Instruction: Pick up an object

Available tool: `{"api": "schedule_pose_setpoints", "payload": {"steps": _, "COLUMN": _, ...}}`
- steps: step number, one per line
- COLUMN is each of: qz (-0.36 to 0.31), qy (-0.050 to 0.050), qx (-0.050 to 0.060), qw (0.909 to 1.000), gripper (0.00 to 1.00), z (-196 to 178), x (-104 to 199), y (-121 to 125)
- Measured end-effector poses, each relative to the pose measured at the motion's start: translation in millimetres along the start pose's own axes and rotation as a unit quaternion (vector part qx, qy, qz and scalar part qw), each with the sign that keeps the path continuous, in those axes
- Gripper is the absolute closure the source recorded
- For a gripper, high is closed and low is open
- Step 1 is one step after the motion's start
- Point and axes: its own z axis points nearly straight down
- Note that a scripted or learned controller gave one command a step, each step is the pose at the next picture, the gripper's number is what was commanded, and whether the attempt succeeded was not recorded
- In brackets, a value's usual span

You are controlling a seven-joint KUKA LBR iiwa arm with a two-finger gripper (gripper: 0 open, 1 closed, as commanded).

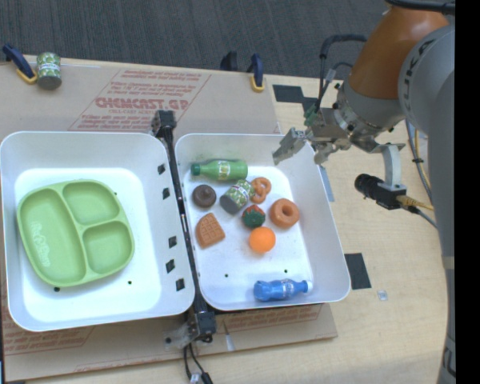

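Observation:
The right bin (pixel 320 214) holds several small items: a green bottle (pixel 220 169) lying at the back, a chocolate donut (pixel 204 195), a waffle piece (pixel 210 230), a small can (pixel 238 194), an orange pretzel ring (pixel 261 187), a dark green and red fruit (pixel 254 216), a glazed donut (pixel 285 213), an orange (pixel 262 240) and a blue bottle (pixel 281 290) lying at the front. My gripper (pixel 304 150) hangs over the bin's back right corner, open, with nothing between its fingers. It is above and to the right of the items.
The left bin (pixel 16 158) holds a light green divided plate (pixel 74 230). A black hinge strip (pixel 174 206) runs between the bins. Blue clamps (pixel 257 72) and a small jar (pixel 49 69) sit at the cardboard's back edge.

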Motion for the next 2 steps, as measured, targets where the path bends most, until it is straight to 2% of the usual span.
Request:
{"api": "schedule_pose_setpoints", "payload": {"steps": 1, "qz": -0.001, "qy": 0.000, "qx": 0.001, "qw": 1.0000, "gripper": 0.00, "z": 145, "x": -8, "y": -74}}
{"api": "schedule_pose_setpoints", "payload": {"steps": 2, "qz": -0.003, "qy": -0.001, "qx": 0.000, "qw": 1.0000, "gripper": 1.00, "z": 134, "x": -8, "y": -73}}
